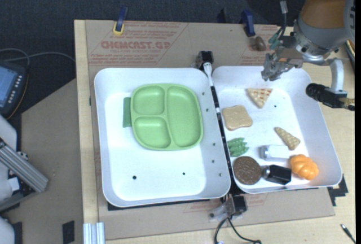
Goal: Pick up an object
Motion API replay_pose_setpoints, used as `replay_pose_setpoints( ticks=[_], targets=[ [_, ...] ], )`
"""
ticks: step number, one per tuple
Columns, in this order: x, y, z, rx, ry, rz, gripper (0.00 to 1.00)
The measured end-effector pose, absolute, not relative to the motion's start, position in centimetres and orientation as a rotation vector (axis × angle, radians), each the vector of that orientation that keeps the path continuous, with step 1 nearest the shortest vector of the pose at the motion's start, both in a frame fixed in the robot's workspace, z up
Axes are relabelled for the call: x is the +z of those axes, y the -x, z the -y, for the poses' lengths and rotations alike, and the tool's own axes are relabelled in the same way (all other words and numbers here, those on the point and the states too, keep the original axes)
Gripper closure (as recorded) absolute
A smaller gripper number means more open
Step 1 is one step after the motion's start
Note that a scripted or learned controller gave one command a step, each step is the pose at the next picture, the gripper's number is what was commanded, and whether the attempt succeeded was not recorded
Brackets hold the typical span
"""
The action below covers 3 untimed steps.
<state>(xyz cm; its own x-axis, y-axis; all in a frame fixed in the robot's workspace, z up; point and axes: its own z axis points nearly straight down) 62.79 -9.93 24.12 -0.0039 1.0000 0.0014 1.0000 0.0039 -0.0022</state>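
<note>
Fingers (272,74) hang over the right bin's (327,141) far edge, and I can't tell whether they're open or closed; nothing visible between them. Nearest pick is the wedge (259,96), just toward the camera and slightly left, tip pointing nearward, toast (236,117) beyond it.

A pale green three-compartment plastic tray (167,116) lies in the shallow white left-hand bin (113,141), well apart from the gripper (273,73), toward the view's left. A blue clamp (247,22) sits near the gripper on the brown cardboard bench top (84,96), and a yellow clamp (119,24) sits far off.
</note>
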Motion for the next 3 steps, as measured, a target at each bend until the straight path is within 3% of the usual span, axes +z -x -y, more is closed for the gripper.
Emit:
replay_pose_setpoints(
  ticks=[1, 2, 3],
  targets=[
    [22.6, -60.8, 4.5, 0.001, 2.212, 2.224, 1.00],
    [23.3, -60.7, 2.0, -0.002, 2.218, 2.225, 1.00],
    [23.5, -61.4, 2.5, -0.002, 2.222, 2.223, 1.00]
  ],
)
